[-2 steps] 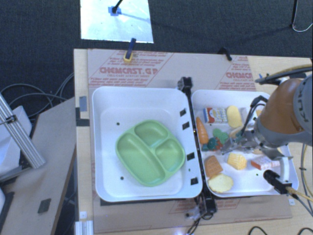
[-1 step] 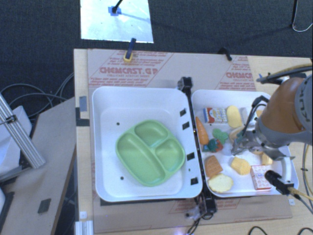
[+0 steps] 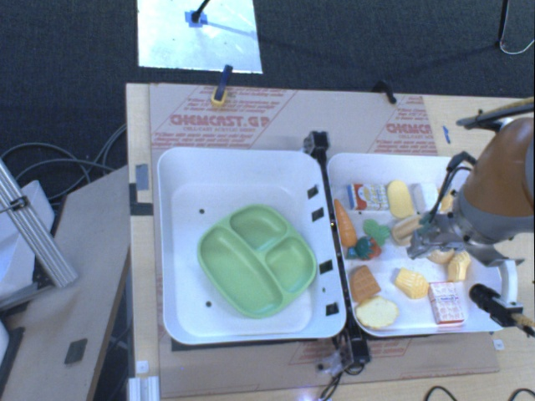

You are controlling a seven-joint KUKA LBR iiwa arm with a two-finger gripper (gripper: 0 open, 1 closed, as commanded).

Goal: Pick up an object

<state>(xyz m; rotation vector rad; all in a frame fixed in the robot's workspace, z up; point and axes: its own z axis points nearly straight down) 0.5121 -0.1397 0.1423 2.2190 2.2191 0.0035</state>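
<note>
The right bin [image 3: 501,324] holds several toy foods. Among them are an orange carrot [image 3: 343,222], a white and red carton [image 3: 368,196], a yellow block [image 3: 400,197], a tan roll [image 3: 405,227] and a yellow wedge [image 3: 411,283]. There are also a red and white box [image 3: 446,302], a brown bread piece [image 3: 364,282] and a pale bun [image 3: 378,312]. My gripper [image 3: 423,243] is low over the middle of this bin, just right of the tan roll and above the yellow wedge. The wrist hides what lies under it.
The left bin [image 3: 184,190] holds a green divided plate [image 3: 256,260]. A black clamp strip [image 3: 330,241] runs between the two bins. Small green, red and blue pieces [image 3: 368,242] lie beside the carrot. A yellow chunk [image 3: 458,266] sits under the arm.
</note>
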